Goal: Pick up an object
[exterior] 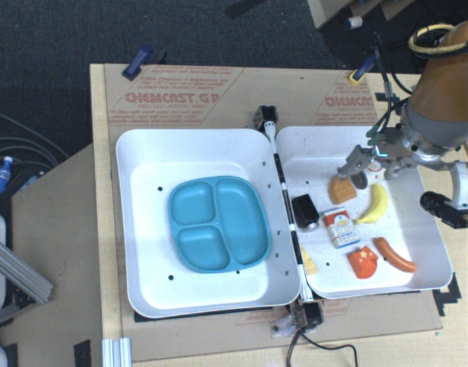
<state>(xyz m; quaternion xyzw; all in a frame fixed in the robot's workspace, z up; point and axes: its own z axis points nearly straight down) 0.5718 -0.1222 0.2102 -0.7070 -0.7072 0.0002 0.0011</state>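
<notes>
Over right bin (pixel 425 277), gripper (pixel 362 167) jaws apart, empty, just above bread slice (pixel 342 190).

The bench (pixel 219 98) is a tan board printed with red lettering. Two white bins lie on it side by side: the left bin (pixel 134 205) toward nine o'clock, the right bin (pixel 318 147) toward three o'clock, their inner edges touching.

The gripper (pixel 362 171) hangs over the right bin (pixel 425 277), just above a brown bread piece (pixel 342 190). A banana (pixel 375 205), carton (pixel 341 228), red pepper (pixel 362 262) and sausage (pixel 393 254) lie nearby. The left bin (pixel 142 281) holds a blue plate (pixel 217 223).
</notes>
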